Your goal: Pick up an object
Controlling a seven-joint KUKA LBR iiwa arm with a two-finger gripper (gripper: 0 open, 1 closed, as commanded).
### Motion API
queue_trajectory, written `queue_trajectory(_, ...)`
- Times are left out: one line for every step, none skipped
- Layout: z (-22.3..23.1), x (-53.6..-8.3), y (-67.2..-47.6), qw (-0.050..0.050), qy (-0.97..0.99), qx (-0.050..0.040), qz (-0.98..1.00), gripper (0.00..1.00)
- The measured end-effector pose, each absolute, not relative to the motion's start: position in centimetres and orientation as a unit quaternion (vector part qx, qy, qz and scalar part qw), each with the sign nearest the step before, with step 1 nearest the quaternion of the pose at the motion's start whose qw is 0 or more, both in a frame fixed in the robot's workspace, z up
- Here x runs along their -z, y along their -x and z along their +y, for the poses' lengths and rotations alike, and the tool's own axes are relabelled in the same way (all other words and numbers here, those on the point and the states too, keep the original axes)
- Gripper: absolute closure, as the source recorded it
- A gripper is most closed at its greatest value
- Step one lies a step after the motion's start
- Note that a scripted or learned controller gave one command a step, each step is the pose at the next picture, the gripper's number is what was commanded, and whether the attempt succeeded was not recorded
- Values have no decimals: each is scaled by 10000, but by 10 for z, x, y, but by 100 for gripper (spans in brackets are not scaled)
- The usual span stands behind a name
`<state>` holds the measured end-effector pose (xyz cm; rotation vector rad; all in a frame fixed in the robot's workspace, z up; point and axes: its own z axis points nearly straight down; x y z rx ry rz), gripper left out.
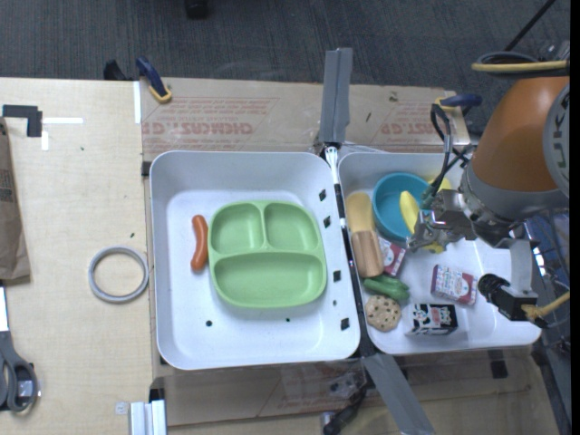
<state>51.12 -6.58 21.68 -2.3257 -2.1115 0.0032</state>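
Gripper point(428, 227) low over the right bin point(507, 329), right of frame centre, hanging at the lower right rim of the blue bowl point(395, 205). Cannot tell how the jaws stand: dark metal and cabling blur together there, nothing plainly seen between them.

Nearest candidate for a pick: the yellow piece point(410, 210) inside the bowl, perhaps a banana, touching or almost touching the gripper tip on its upper-left side. Long axis roughly top to bottom of the frame, tilted slightly. Bowl wall close on every side of it, so little room for a finger to slip down beside it.

Just below and left of the tip: a small red-and-white packet point(394, 259), then a wooden block point(367, 252) lying lengthwise along the bin's left wall, with a pale yellow block point(360, 211) above it. Crowded against the wall there; poor clearance.

Better room toward the lower right: pink carton point(452, 284) standing apart on bare white floor, black-and-white carton point(432, 318) below it, cookie point(383, 312) and green vegetable point(388, 287) to their left.

Left bin point(172, 270) at frame centre holding the green tray point(267, 254) and a sausage point(198, 242), well apart from the gripper.
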Motion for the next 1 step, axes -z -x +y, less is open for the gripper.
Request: queue_trajectory(-51,-253,-569,2,7472,-20,-6646,100)
